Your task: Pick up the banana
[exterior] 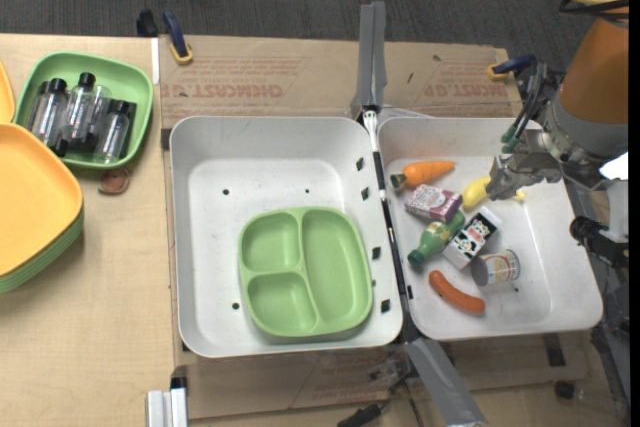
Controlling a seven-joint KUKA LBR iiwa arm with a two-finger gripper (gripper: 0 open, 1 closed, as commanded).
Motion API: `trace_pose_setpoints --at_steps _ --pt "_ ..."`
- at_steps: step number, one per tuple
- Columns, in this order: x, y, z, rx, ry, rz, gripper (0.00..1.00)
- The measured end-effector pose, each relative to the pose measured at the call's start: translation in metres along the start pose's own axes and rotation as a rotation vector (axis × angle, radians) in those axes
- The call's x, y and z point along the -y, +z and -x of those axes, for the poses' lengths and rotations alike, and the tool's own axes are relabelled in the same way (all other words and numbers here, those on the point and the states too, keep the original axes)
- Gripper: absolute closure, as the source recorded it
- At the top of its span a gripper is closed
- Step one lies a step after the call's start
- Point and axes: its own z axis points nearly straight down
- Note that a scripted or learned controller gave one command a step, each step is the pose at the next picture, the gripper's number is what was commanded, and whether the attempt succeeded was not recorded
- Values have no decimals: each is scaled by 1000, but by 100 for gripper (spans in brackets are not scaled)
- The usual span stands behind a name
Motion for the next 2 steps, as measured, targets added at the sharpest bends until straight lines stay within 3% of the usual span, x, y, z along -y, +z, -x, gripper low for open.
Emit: trace_pose_setpoints --at_steps 1,2 --pt "-117 -112 -8 2 -53 5 100" --pt "-117 7 39 0 215 2 100"
